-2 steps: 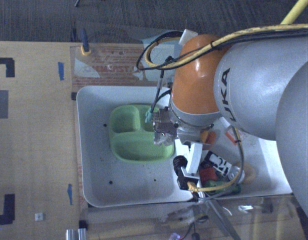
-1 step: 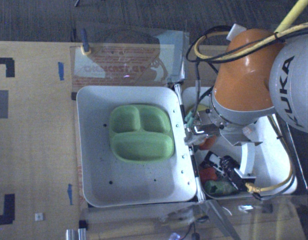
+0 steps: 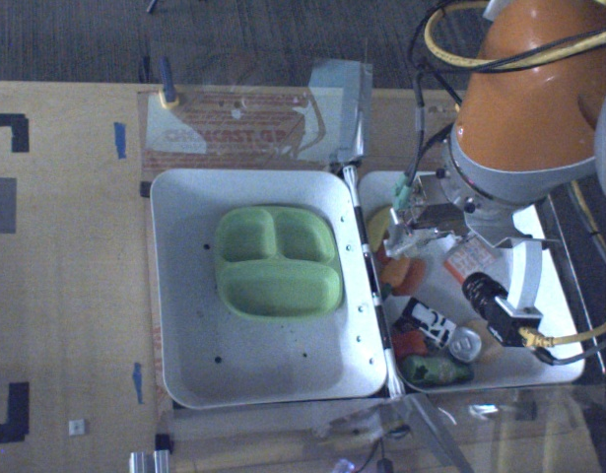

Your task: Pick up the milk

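White bins side by side: left bin [image 3: 179, 294] holds a green divided tray [image 3: 278, 262]. My pincer [image 3: 413, 227] hangs low over the right bin [image 3: 551, 368], near its left wall, above an orange item [image 3: 403, 274]. Whether it grips anything, I cannot tell. Milk, a black-and-white carton [image 3: 428, 320], lies below, beside a silver can [image 3: 465, 344] and a green item [image 3: 433, 369].
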`<state>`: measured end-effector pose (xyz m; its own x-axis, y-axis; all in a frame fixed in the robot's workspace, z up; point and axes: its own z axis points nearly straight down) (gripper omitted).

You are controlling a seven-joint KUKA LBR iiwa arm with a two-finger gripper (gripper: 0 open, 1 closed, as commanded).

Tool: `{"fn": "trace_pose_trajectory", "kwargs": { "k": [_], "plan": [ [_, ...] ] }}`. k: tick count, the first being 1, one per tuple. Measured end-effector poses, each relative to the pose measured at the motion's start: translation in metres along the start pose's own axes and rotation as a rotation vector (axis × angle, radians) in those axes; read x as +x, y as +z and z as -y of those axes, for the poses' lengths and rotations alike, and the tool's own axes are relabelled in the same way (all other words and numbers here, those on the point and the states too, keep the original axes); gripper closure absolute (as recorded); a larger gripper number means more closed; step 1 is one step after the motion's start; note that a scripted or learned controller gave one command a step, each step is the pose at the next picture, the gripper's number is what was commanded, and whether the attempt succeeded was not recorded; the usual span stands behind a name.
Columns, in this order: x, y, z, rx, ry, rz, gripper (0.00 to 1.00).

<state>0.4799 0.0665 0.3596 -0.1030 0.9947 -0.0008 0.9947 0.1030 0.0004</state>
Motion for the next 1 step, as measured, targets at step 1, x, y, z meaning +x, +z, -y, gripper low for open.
{"fn": "trace_pose_trajectory", "kwargs": {
  "k": [1],
  "plan": [
    [-0.02, 0.0874, 0.0027, 0.001, -0.028, 0.0, 1.0]
  ]
}}
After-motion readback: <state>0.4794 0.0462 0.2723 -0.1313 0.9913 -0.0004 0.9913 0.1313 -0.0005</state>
